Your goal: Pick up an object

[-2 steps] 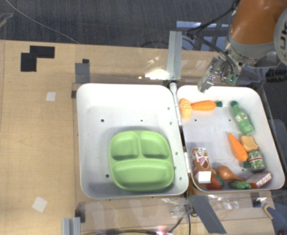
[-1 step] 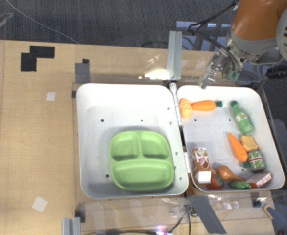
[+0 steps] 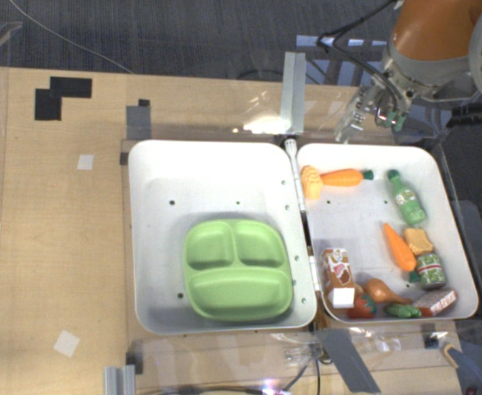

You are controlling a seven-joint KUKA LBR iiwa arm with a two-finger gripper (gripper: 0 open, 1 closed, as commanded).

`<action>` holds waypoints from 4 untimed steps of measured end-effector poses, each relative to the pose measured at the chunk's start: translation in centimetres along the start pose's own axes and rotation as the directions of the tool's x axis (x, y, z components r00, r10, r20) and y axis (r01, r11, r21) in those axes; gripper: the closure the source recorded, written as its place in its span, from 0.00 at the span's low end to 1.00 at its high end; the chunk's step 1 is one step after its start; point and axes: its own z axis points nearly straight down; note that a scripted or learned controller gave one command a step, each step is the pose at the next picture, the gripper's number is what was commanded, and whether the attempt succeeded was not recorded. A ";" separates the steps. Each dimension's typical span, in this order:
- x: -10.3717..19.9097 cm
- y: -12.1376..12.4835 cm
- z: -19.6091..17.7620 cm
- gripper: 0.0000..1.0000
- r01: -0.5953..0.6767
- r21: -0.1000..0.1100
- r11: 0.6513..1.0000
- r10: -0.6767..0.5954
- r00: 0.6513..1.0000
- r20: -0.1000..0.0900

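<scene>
The right bin (image 3: 451, 212) holds toy food. At its far left lie an orange carrot (image 3: 340, 178) and a yellow corn piece (image 3: 311, 183), with a green bottle (image 3: 405, 197) near the far right. A second carrot (image 3: 399, 248), a toast piece (image 3: 419, 239) and a small can (image 3: 430, 271) lie at the right. A brown carton (image 3: 336, 267) and a brown onion-like piece (image 3: 378, 289) sit near the front. My gripper (image 3: 374, 115) hangs above the bin's far rim, open, with nothing between its fingers.
The left bin (image 3: 167, 179) holds a green divided plate (image 3: 237, 270). A metal post (image 3: 294, 89) stands behind the seam between the bins. Small red and green pieces (image 3: 389, 308) crowd the right bin's front edge.
</scene>
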 end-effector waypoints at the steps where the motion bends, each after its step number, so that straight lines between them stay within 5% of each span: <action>1: -0.2 0.2 -1.3 1.00 0.007 -0.003 1.000 -0.007 1.000 0.010; 2: 7.9 -6.6 0.9 1.00 0.047 0.010 0.999 -0.047 0.998 -0.033; 3: 0.0 -0.4 3.7 1.00 0.285 -0.001 0.959 -0.285 0.958 -0.033; 4: -0.3 -0.2 2.2 1.00 0.286 -0.002 0.958 -0.286 0.958 -0.021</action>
